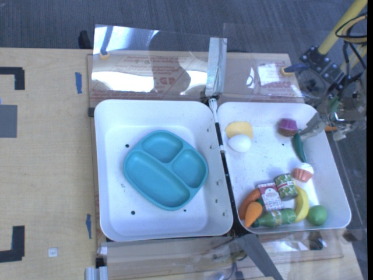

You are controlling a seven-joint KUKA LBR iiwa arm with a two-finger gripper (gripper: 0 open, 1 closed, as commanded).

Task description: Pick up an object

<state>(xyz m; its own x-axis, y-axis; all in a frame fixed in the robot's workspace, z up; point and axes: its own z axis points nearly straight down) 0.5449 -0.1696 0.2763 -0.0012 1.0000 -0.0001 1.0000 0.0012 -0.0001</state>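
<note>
Two labelled packets (pixel 278 192) bear unreadable print; whether the end effector (pixel 315 124) is parted or closed cannot be told.

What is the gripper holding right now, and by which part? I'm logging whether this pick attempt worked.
It cannot be told. The gripper sits at the right bin's far right edge, by a dark green item, but no object shows between its fingers.
</note>
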